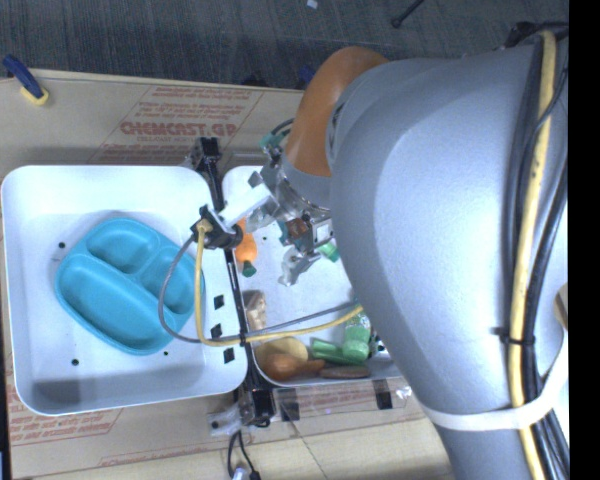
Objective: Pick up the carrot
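The carrot (245,249) is a small orange piece with a green end. It lies in the right bin (242,180), close against the divider between the two bins. My gripper (288,238) hangs over the right bin just to the right of the carrot, below the arm's orange band (320,108). Much of the gripper is hidden by the wrist hardware. I see nothing lifted off the bin floor.
A blue divided plate (128,282) lies in the left bin (40,368). The near end of the right bin holds a green toy (344,346), a yellow-brown round item (280,353) and a beige piece (254,308). A yellow cable (185,318) loops across the divider. The grey arm covers the bin's right side.
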Tool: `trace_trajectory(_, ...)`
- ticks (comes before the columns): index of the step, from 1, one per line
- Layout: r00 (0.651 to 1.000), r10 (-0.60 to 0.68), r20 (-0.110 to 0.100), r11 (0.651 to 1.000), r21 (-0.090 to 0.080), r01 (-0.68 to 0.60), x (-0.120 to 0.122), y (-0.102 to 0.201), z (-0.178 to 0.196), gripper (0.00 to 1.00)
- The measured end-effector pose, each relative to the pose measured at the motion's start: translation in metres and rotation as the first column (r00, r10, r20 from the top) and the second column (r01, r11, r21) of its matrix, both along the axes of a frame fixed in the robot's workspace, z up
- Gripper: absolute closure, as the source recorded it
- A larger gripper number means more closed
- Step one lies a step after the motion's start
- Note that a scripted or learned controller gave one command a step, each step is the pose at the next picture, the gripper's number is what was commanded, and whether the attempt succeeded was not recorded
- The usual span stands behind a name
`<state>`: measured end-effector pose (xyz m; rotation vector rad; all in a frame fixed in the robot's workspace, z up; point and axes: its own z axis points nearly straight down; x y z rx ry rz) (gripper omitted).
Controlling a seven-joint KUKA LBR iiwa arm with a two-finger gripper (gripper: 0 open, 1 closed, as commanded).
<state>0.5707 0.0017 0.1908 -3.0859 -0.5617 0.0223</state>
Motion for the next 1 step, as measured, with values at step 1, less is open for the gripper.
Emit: trace_trajectory(1,0.994,-0.110,0.005,0.994,-0.004,0.110,0.0618,-0.0309,0.0007,0.00)
